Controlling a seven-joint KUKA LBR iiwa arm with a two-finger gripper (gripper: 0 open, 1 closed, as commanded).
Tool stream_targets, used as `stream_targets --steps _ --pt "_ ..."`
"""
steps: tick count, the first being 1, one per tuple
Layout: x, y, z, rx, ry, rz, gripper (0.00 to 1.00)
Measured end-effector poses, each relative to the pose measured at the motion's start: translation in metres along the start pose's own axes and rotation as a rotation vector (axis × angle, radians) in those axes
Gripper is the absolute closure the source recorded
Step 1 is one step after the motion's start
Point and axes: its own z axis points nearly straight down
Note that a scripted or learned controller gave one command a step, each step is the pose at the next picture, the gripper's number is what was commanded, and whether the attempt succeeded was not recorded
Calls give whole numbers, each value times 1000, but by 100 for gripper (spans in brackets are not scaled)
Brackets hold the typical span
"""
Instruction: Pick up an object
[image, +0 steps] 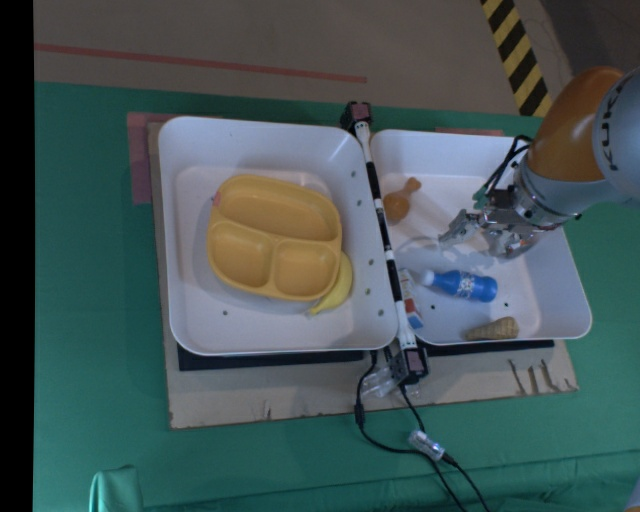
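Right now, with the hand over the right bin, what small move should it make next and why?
Probably shift toward the blue bottle and lower. The hand hovers just above it in the right bin, with nothing seen between its fingers, and the bottle lies apart from the other items.

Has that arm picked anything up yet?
Not that I can see. The gripper hangs over the right bin, nothing visibly between its fingers. The blue bottle, ice cream cone and orange drumstick-shaped toy lie in the bin; the pick remains.
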Motion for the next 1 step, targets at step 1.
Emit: stream_targets --steps 1 --pt "0 0 0 0 0 0 0"
